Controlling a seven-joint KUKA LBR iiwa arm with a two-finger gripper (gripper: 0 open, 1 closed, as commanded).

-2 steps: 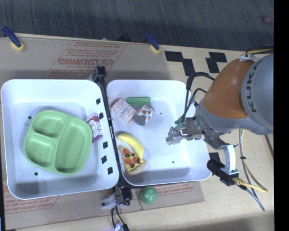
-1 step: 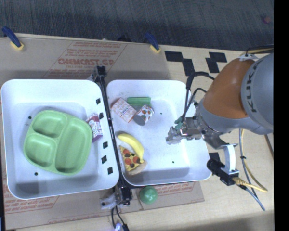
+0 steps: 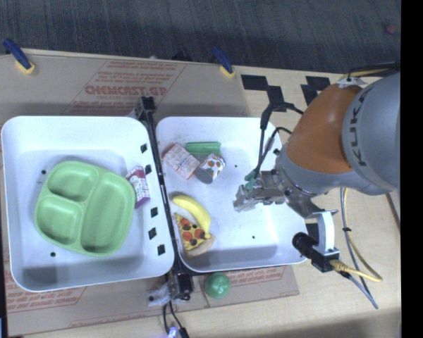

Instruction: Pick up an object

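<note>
Camera view: banana (image 3: 192, 210) well left of fingers (image 3: 244, 197).

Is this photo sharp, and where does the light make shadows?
Camera view: soft overall, small items like the pizza toy and gripper slightly blurred; even overhead light, no strong glare; faint grey shadows along the white bins' inner walls and under the green tray.

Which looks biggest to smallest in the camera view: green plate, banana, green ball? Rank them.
1. green plate, by far the largest.
2. banana.
3. green ball, smallest, though not much smaller than the banana.
</note>
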